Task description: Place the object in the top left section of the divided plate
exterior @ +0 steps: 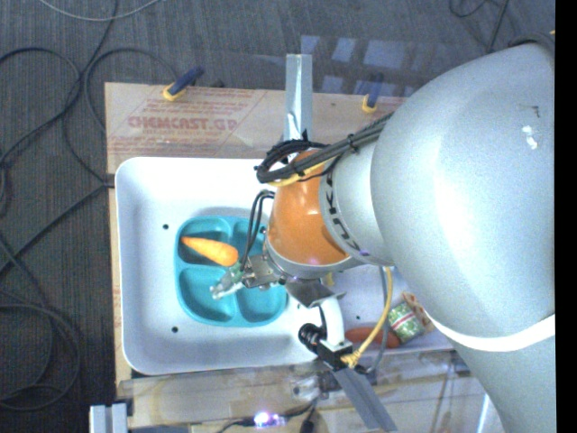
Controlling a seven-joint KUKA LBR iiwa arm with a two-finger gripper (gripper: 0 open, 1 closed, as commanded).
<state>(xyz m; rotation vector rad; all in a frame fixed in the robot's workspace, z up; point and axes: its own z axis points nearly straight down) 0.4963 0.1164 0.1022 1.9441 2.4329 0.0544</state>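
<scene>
— Where is the carrot (210,250) lying?

— Just up and to the left of the pincer (227,283), in the top left section of the blue divided plate (200,307). It lies flat, thick end towards the pincer, apart from the fingertips.

— And the pincer itself?

— It hangs over the plate's middle ridge, fingers spread, nothing between them.

— What surrounds the plate?

— The plate sits in the left white bin (144,269), which spreads out to the left of the pincer. Behind the pincer rises the arm (451,197) with its orange band (302,224). Lower right of the pincer, past the arm, a red item (368,335) and a green packet (407,323) lie in the other bin, all on the desk (180,124).
</scene>
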